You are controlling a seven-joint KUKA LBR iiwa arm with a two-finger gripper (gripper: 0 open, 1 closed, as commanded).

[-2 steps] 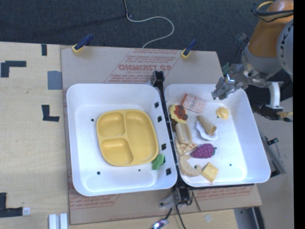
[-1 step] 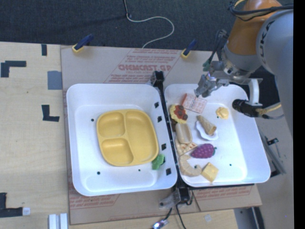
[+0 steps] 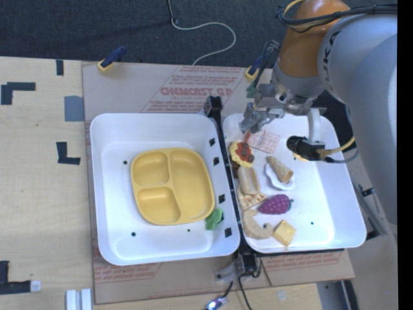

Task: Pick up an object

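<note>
The left bin (image 3: 106, 173) holds a yellow tray (image 3: 172, 186) lying flat near its middle, its three wells bare, so it looks like a place to receive food rather than a thing to grasp; a small green piece (image 3: 214, 219) sits against the bin's right wall, just off the tray's corner; the right bin (image 3: 335, 205) carries the pickable clutter, crowded along its left side: a pizza slice (image 3: 243, 152) at the top, a bread piece (image 3: 248, 181) below it, purple grapes (image 3: 275, 204) near the middle, a cheese cube (image 3: 283, 232) at the bottom, and a cone (image 3: 280, 169) on a white scrap to the right; the gripper (image 3: 253, 123) hangs over the bin's upper left, just above the pizza slice, which I judge the likely target since it lies nearest beneath; the fingers look narrowly parted with nothing between them, so no grasp is made yet; the crowding means a descent could nudge the bread.
</note>
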